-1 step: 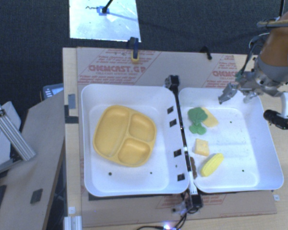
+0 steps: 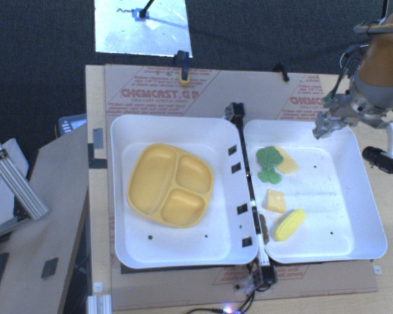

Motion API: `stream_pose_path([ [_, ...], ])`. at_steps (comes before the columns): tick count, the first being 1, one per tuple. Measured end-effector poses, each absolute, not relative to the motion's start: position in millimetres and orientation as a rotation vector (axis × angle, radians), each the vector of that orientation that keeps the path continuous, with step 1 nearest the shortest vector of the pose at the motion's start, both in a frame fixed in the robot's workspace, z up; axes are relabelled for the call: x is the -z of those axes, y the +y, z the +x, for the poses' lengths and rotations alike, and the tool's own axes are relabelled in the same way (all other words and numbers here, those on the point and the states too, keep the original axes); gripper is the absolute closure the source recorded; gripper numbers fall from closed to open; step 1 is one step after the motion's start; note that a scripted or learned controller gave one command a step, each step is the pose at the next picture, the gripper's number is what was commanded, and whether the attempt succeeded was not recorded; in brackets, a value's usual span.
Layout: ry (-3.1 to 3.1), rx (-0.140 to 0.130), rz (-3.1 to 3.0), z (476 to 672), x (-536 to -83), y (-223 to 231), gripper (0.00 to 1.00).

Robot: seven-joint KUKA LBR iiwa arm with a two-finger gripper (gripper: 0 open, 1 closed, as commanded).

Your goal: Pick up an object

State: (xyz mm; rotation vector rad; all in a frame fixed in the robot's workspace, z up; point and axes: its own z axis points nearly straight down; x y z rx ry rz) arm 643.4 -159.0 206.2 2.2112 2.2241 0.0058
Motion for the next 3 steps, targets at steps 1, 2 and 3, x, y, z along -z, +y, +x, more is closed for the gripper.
stream_pose_path([
  [1,2.224,-0.020,2.198,666.2,-345,-91,1.00],
  [2,2.217,-0.021,2.202,634.6,-500,-88,1.00],
  [3,2.224,-0.011,2.211,529.7,-540,-78,1.00],
])
